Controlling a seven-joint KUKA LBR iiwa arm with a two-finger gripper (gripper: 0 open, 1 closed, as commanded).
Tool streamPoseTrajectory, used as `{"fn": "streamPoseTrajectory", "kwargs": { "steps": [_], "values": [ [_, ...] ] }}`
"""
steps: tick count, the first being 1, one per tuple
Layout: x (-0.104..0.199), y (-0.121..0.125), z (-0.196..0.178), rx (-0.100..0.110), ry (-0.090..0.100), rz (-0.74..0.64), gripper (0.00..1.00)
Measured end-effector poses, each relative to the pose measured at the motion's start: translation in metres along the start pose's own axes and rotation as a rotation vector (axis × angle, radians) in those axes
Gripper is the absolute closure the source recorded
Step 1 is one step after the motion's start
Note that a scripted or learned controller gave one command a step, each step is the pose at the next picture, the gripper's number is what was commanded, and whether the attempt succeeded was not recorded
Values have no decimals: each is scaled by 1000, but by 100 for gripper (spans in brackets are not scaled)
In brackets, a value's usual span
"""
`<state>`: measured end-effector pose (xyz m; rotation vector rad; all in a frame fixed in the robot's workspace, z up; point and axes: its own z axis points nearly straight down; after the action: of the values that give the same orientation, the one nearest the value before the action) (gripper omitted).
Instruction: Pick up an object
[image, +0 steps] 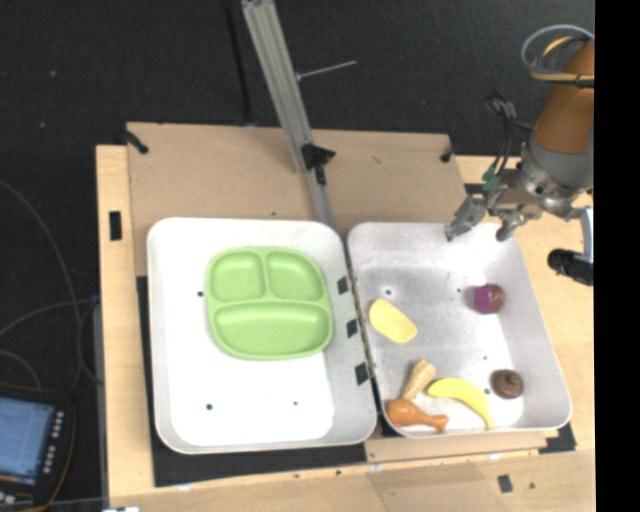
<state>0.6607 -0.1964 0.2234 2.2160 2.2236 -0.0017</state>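
Right bin (400, 250), contents: purple ball (487, 298) near right wall, nearest the end effector (483, 221), whose fingers stand apart, holding nothing, over the bin's far edge; likely light, hard, smooth, prone to roll; grip across its widest part. Also banana (462, 398), yellow piece (392, 322)

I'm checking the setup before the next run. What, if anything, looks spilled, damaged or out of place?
Nothing stands out. The green divided plate lies flat in the left bin; the toy foods, such as the banana, lie loose inside the right bin.
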Motion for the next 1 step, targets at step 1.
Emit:
{"fn": "streamPoseTrajectory", "kwargs": {
  "steps": [1],
  "values": [
    [0, 0, 0, 1, -1, -1, 0]
  ]
}}
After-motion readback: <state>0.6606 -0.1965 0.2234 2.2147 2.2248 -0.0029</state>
